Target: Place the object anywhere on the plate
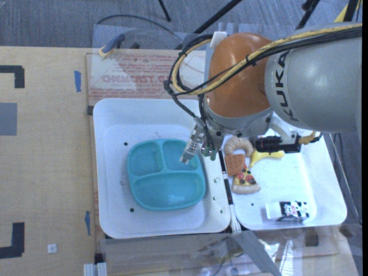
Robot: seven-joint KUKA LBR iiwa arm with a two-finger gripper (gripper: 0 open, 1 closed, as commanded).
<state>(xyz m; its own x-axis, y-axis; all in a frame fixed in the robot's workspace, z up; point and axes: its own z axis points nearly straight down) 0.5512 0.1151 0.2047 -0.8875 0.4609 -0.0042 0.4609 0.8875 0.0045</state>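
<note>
- The desk (46, 154) is pale wood and carries two shallow white bins side by side; the left bin (109, 125) lies toward the desk's middle and the right bin (322, 211) near its right edge.
- A teal plate (167, 174) with three compartments lies in the left bin, nearer that bin's right wall than its left.
- The arm (310, 85), grey with an orange band, reaches in from the right and covers the far parts of both bins.
- The end effector (191, 152) hangs over the plate's far right compartment, close to the plate's right rim; whether it is spread or pressed together cannot be told, and nothing can be seen gripped in it.
- Several small things lie in the right bin, near its left wall: a pale curved piece (238, 146), an orange-brown square piece (236, 164) just below it, and a pizza slice toy (245, 181) touching the square piece's near edge.
- A yellow banana-like toy (265, 156) lies just right of them, partly under a black part of the arm.
- A small black-and-white carton (287, 210) lies apart from the rest, toward the right bin's near edge.
- Which of these is the task's object cannot be told; the plate itself bears none of them.
</note>
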